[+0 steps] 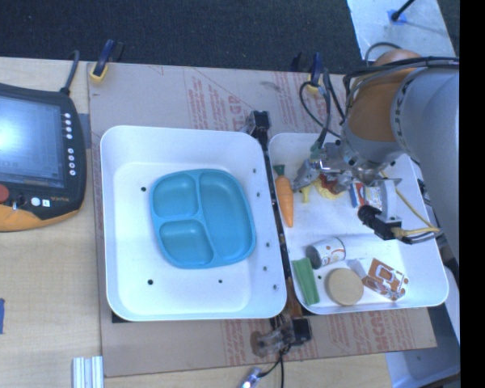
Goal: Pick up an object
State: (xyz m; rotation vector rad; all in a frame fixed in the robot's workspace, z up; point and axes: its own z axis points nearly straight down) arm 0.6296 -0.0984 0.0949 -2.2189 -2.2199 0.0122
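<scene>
The grey KUKA arm [424, 128] is reaching in from the right, its orange band [372, 107] showing above the wrist. The wrist is pointing down and leftward, and the gripper [317, 172] is hanging low at the arm's left end; cables are trailing beside the wrist

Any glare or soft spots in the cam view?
Camera view: the pendant screen is washed out by glare; the arm, nearest the lens, looks soft; it hides much of the right bin's top half; blue plate and carrot are evenly lit with faint shadows.
</scene>
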